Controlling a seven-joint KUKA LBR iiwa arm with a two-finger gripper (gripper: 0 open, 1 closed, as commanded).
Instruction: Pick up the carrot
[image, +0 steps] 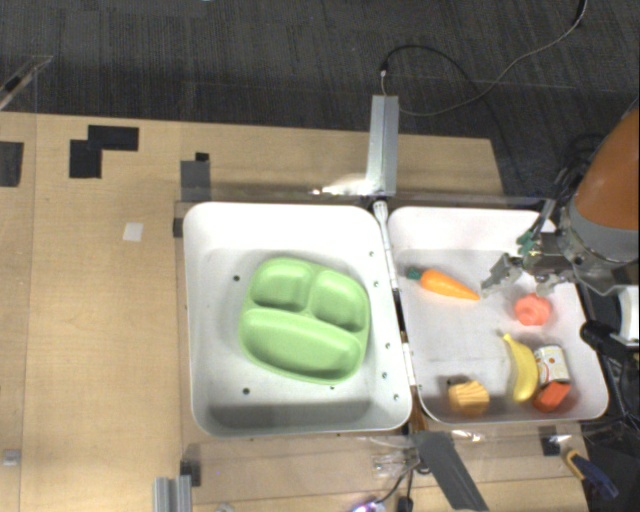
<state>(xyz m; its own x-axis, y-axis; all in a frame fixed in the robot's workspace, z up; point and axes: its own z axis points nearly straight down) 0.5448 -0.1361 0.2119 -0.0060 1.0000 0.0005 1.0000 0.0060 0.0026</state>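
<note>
carrot (447, 285) lies just beyond open, empty gripper (512, 265); its taper could slip sideways from closing jaws.

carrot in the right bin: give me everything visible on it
The carrot is a small toy-looking piece, smooth like plastic: orange tapered body with a short green top at its left end, pointed tip toward the right. It lies flat on the floor of the right bin, in the upper left part, tilted slightly down to the right. Nothing touches it but the bin floor. The gripper hangs just off its tip, apart from it.
</note>
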